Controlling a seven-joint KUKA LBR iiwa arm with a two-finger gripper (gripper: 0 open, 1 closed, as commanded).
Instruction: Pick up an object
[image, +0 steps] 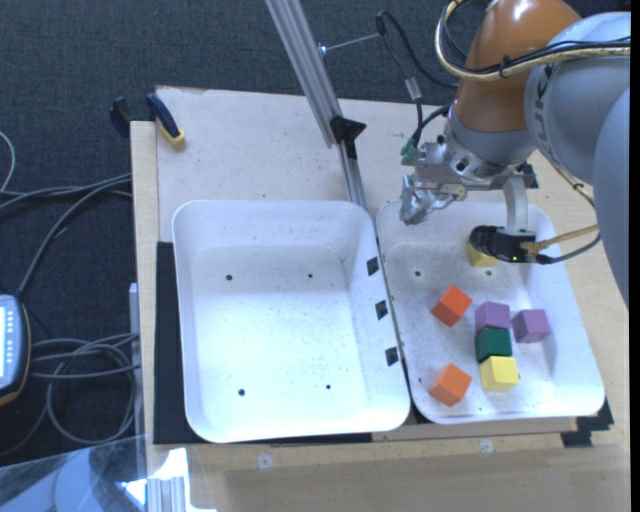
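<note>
Several small cubes lie in the right bin (418, 285): an orange cube (452, 305), a second orange cube (451, 383), two purple cubes (492, 316) (531, 324), a green cube (493, 343) and a yellow cube (499, 372). Another yellow block (481, 258) is partly hidden under a black fitting (497, 242) on the arm. My gripper (414, 208) hangs over the far left corner of the right bin, well apart from the cubes. Nothing shows in its grasp.
The left bin (183, 300) stands beside the right one, with black clips (381, 310) along the shared edge. A slanted metal pole (312, 75) rises behind the bins. A yellow-and-blue clamp (165, 118) sits at the bench's far left corner.
</note>
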